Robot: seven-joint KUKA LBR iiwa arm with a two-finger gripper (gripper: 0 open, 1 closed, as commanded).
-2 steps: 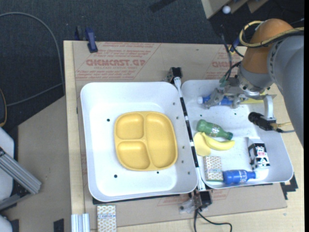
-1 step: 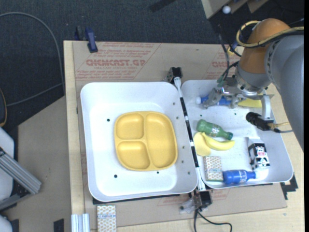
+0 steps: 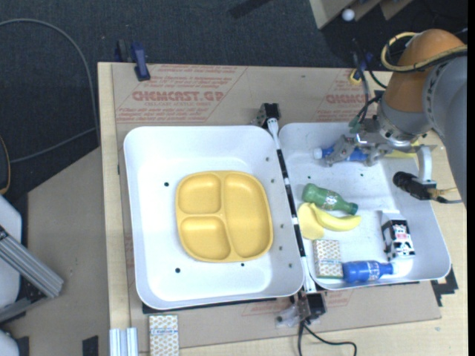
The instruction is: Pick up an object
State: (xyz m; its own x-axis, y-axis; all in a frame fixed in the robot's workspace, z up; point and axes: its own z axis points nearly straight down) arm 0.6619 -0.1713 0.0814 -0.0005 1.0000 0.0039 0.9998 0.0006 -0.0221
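Observation:
My gripper (image 3: 350,149) is low over the far part of the right bin (image 3: 438,236), reaching in from the right. A small blue object with a white end (image 3: 320,153) lies right under it, partly hidden by it. Whether the gripper touches this object cannot be told. Nearer in the same bin lie a green bottle (image 3: 329,198), a yellow banana (image 3: 330,220), a tan patterned box (image 3: 327,257), a blue bottle (image 3: 365,271) and a small black-and-white carton (image 3: 399,239).
The left bin (image 3: 148,162) holds a yellow divided plate (image 3: 223,216). A black divider strip (image 3: 286,191) runs between the two bins. A small patterned box (image 3: 164,334) lies on the bench in front of the left bin.

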